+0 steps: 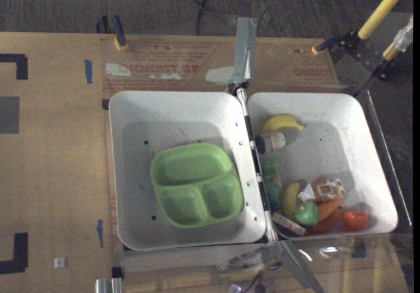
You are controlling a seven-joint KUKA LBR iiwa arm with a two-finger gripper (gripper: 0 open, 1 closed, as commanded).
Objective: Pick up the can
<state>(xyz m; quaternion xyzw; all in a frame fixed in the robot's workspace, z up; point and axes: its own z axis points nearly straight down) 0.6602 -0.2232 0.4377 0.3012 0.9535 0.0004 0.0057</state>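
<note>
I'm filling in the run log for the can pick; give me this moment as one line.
left white bin: green three-compartment plastic tray | right white bin: yellow toy banana, small white bottle, toy food pile | can: cannot tell

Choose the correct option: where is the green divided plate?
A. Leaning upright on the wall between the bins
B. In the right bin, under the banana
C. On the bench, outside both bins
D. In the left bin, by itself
D: the green divided plate lies flat on the floor of the left bin, while the banana is in the right bin.
</note>
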